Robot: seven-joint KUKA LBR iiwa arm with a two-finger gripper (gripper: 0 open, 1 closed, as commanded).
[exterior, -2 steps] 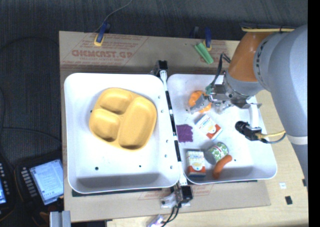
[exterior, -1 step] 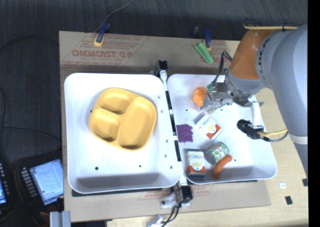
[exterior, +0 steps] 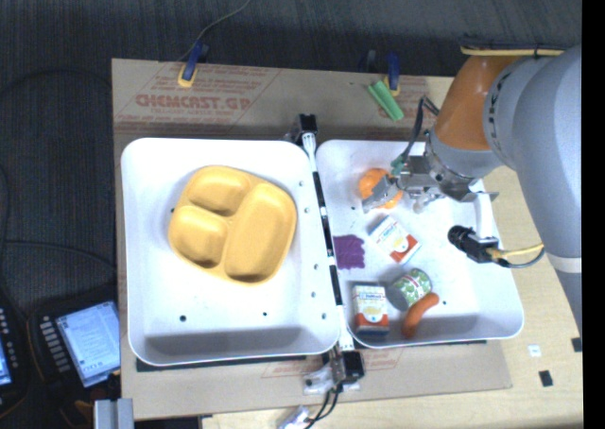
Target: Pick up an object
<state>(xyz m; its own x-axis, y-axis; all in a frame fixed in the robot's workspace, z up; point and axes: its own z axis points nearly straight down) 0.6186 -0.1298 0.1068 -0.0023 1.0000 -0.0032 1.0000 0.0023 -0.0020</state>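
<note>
Gripper (exterior: 389,193) low over the orange fruit (exterior: 371,180), upper left of the right bin (exterior: 492,309)

Whether it was spread or pinching could not be told; the fruit sat just beside it. A clean pick probably needed centring over the fruit, clear of the small carton (exterior: 395,238).

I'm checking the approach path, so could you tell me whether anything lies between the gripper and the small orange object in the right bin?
Nothing visible does. The gripper sits directly beside the small orange object near the right bin's far wall; the white carton and purple piece lie nearer the camera, off that line.
</note>
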